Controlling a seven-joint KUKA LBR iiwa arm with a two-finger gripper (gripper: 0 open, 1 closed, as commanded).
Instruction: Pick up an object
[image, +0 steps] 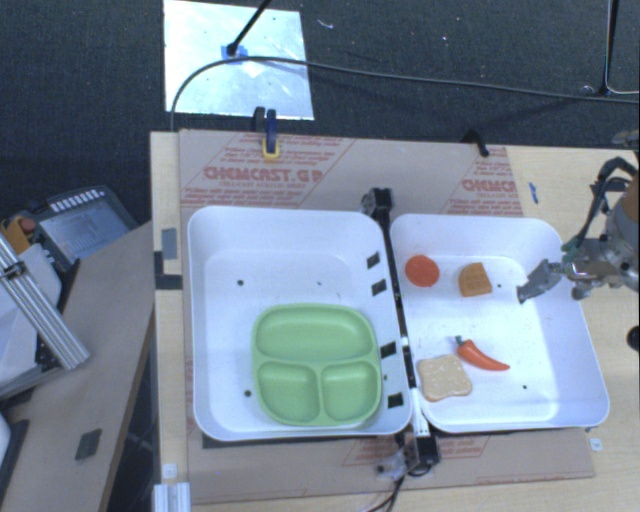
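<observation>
The right bin (570, 400) holds several toy foods. A round orange-red tomato (422, 270) lies near its far left corner, with a small brown bread chunk (475, 280) just to its right. A red chili pepper (483, 356) with a green stem lies near the middle, and a tan toast slice (444, 378) sits at the front left. My gripper (557, 285) hangs over the right bin's far right part, to the right of the bread chunk and apart from it. It is open, with nothing between its fingers.
The left bin (220, 250) holds a green divided plate (318, 363) at its front. A black divider with clips (392, 310) runs between the bins. The arm's wrist (610, 255) comes in over the right rim.
</observation>
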